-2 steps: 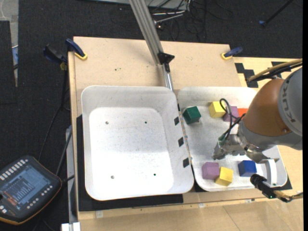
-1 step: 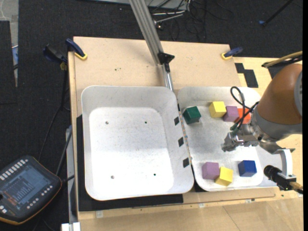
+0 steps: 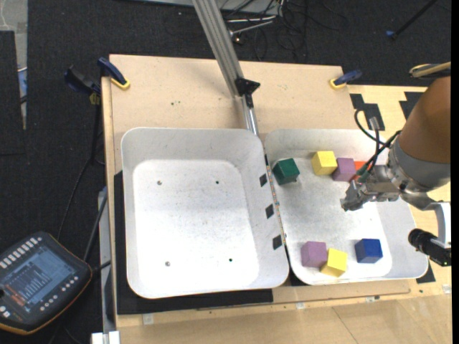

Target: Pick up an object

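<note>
My gripper [image 3: 351, 196] hangs over the right bin [image 3: 301, 221], just below a purple block [image 3: 346, 168] near the bin's far right. An orange block [image 3: 361, 166] peeks out behind the purple one, partly hidden by the arm. A yellow block [image 3: 324, 163] lies left of them and a green block [image 3: 286, 170] sits close to the bin's left wall. Near the front edge lie a second purple block [image 3: 313, 254], a second yellow block [image 3: 334, 262] touching it, and a blue block [image 3: 368, 251]. Nothing shows between the fingers.
The left bin [image 3: 143, 192] lies beside the right one, sharing a clipped middle rim. A slanted metal pole [image 3: 222, 45] crosses the bench from the back. Blue and yellow clamps [image 3: 111, 72] hold the board's far corners. A handheld pendant [image 3: 36, 282] rests on the floor at left.
</note>
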You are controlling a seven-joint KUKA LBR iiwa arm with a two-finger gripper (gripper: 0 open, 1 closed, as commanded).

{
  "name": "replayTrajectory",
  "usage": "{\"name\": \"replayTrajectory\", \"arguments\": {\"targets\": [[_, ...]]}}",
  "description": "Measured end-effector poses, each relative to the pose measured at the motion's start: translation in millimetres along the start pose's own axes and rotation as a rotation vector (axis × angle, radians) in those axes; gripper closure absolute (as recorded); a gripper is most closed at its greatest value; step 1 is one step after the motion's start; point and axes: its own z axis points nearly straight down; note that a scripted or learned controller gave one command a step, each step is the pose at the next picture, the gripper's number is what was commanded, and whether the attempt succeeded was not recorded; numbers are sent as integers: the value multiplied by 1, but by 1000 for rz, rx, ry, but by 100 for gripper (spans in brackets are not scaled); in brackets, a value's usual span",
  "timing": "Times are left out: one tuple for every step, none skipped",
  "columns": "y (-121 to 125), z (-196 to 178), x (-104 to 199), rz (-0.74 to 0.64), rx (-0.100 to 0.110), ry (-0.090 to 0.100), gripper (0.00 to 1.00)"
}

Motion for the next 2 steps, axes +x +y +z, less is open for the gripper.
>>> {"name": "replayTrajectory", "arguments": {"targets": [[6, -62, 2, -1, -2, 0, 100], [12, -41, 53, -5, 6, 3, 100]]}}
